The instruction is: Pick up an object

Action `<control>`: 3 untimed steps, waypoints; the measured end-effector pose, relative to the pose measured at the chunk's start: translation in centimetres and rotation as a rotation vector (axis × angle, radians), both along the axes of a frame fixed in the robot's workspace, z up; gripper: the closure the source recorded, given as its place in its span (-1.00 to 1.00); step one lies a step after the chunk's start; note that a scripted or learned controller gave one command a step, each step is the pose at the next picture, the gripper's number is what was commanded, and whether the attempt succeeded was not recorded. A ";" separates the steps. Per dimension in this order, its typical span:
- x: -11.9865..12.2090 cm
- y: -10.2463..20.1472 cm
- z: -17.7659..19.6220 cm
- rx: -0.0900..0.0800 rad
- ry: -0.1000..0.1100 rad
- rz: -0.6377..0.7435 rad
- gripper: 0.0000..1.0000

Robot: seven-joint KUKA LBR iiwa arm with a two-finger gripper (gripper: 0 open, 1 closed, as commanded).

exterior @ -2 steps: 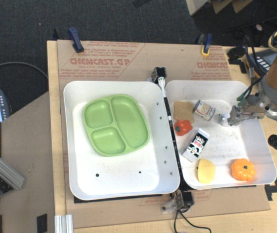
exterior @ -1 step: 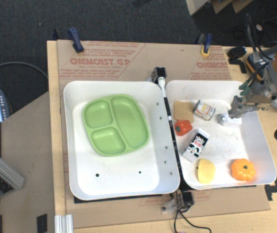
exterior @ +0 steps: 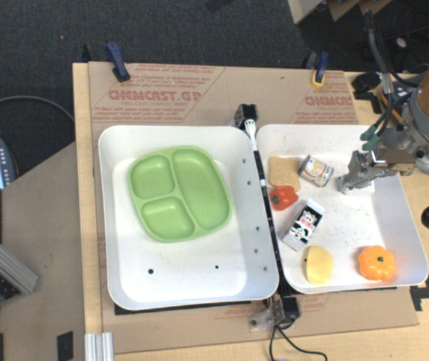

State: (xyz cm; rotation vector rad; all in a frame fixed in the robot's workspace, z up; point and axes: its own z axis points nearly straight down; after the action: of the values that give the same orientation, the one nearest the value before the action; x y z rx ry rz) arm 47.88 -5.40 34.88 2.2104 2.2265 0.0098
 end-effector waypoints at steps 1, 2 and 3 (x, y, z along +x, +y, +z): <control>0.1 5.8 4.5 0.001 0.000 0.001 1.00; 0.1 11.6 9.8 0.001 -0.001 0.000 1.00; 1.2 13.6 1.8 -0.003 0.017 -0.005 1.00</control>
State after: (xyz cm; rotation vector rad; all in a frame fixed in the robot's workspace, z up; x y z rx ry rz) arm 49.12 8.15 36.66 2.2229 2.2280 -0.0119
